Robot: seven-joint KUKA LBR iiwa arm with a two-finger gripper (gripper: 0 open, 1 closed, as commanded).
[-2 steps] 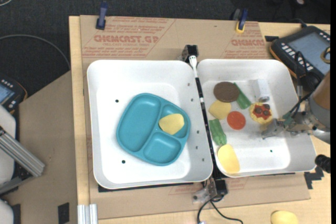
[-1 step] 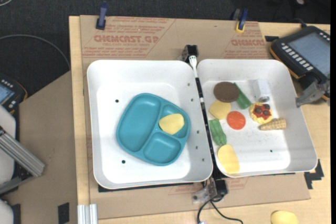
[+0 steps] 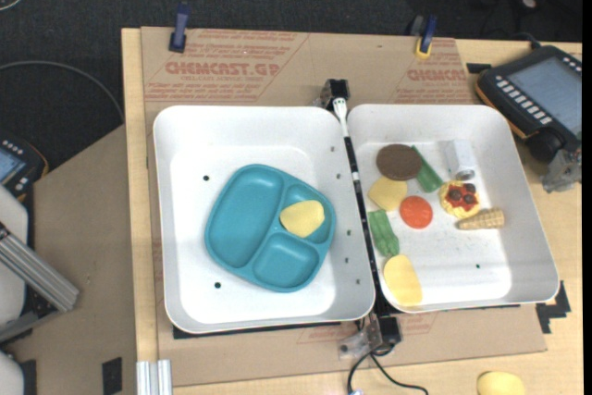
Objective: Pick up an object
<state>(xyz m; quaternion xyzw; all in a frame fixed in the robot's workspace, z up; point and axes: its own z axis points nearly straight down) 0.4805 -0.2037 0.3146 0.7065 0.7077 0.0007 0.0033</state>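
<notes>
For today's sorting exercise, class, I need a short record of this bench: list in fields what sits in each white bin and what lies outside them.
left bin: blue divided plate with a yellow piece in one compartment
right bin: brown disc, red ball, green pieces, yellow pieces, pizza slice, cone
outside bins: handheld controller at right, blue clamp at the board's back edge

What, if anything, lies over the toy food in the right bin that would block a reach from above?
Nothing visible does: the brown disc, red tomato and pizza slice lie uncovered in the right bin, each open from above.
</notes>
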